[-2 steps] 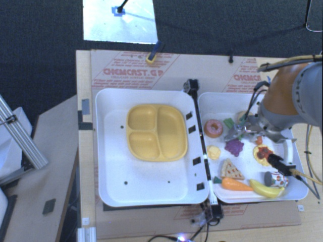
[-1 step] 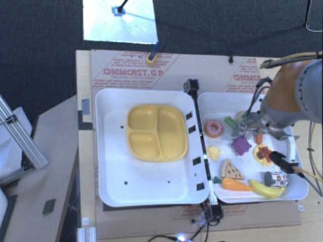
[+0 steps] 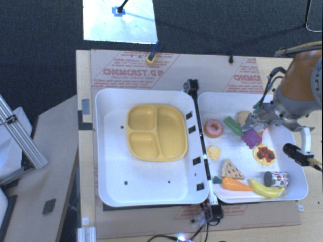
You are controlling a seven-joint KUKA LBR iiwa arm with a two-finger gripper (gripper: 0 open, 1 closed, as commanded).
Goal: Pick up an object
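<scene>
A purple toy [image 3: 251,138] sits in the right bin [image 3: 303,185], directly under the end effector [image 3: 254,125], apparently touching it. Whether the end effector grips it, I cannot tell. A green piece [image 3: 232,125] lies just left; a small pizza disc [image 3: 264,155] lies just below.

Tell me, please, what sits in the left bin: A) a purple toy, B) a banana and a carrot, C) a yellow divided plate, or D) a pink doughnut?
C: the yellow divided plate lies alone in the left bin, while the food toys lie in the right bin.
</scene>
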